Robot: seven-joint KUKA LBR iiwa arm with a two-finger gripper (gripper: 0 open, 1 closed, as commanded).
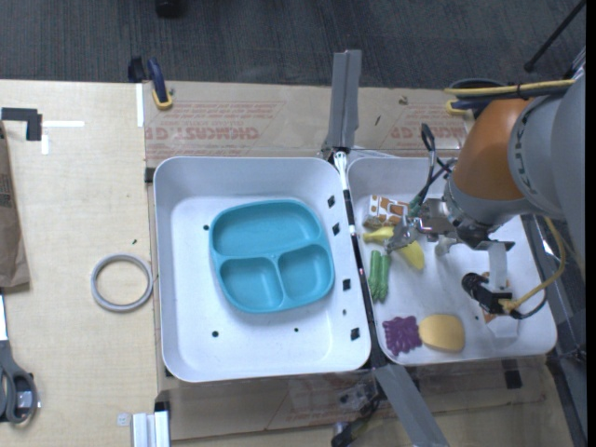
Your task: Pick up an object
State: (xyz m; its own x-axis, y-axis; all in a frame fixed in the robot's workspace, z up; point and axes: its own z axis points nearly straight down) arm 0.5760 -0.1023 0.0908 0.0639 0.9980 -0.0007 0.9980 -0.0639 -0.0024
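Observation:
The right bin (pixel 527 341) holds several small items. My gripper (pixel 406 236) is down inside it near its left side, right over a yellow lemon-like piece (pixel 413 257) and beside a small yellow banana (pixel 376 236). Whether either is gripped cannot be made out. A green pod (pixel 379 275) lies just below the banana along the bin's left wall. Purple grapes (pixel 401 334) and a tan rounded lump (pixel 441 332) rest at the front. A small white and orange carton (pixel 384 209) sits behind the banana.
The left bin (pixel 186 329) contains a blue three-part plate (pixel 272 255). On the bench to the left lie a grey ring (pixel 122 281) and scissors (pixel 14 391). Cables and a black fitting (pixel 482 291) hang off the wrist over the right bin.

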